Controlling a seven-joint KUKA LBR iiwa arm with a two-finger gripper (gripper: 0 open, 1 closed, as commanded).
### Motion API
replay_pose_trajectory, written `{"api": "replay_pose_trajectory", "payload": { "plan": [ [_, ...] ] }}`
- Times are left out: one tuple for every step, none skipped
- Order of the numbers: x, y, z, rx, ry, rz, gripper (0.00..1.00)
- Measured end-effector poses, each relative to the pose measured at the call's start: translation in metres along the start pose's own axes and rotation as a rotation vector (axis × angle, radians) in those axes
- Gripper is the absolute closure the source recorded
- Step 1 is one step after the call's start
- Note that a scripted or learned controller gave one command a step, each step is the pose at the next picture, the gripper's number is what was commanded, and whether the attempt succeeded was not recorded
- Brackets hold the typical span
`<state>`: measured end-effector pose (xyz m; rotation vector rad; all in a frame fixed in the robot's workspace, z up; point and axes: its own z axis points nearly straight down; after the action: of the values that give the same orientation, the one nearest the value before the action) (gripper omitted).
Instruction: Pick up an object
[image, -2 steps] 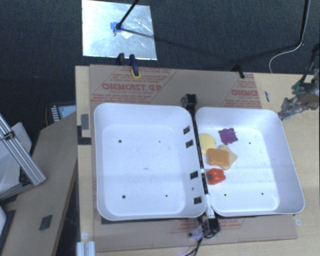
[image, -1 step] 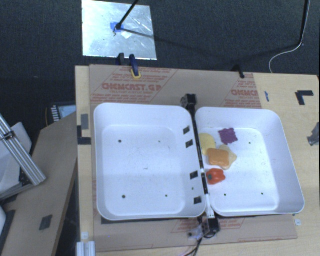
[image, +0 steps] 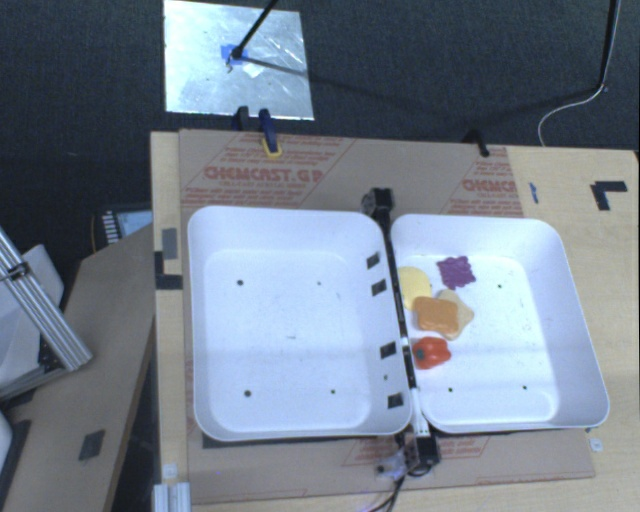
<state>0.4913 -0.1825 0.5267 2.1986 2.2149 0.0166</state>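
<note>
In the right bin (image: 525, 345), close to its left wall, lies a small cluster of objects, any of which could be picked up. A yellow piece (image: 414, 283) sits nearest the wall, with a purple piece (image: 456, 270) just beside it, toward the far side. Nearer the camera an orange piece (image: 437, 316) lies flat, overlapping a pale beige piece (image: 464, 309) that peeks out at its right edge. A red piece (image: 430, 352) rests just below the orange one, touching or nearly touching it; which of the two cannot be told. All five lie on the bin floor, and nothing grips them. How the gripper stands, released or clenched, cannot be told here, and the same goes for the arm's pose.

The left bin (image: 205, 330) stands edge to edge with the right one, and small black clips (image: 378, 288) run along the seam where they meet. Both bins rest on a cardboard sheet (image: 265, 172) with red lettering, which lies on the wooden bench (image: 615, 215). A blue and yellow clamp (image: 268, 135) holds the far edge of the cardboard. Beyond it, on the dark floor, lies a shiny foil square (image: 238, 60). A thin white cable (image: 572, 102) curls at the upper right, and a metal rail (image: 42, 312) slants across the left edge.
</note>
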Motion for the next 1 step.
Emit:
{"api": "replay_pose_trajectory", "payload": {
  "plan": [
    [0.0693,-0.0076,0.1402,0.032,0.012,-0.003,1.0]
  ]
}}
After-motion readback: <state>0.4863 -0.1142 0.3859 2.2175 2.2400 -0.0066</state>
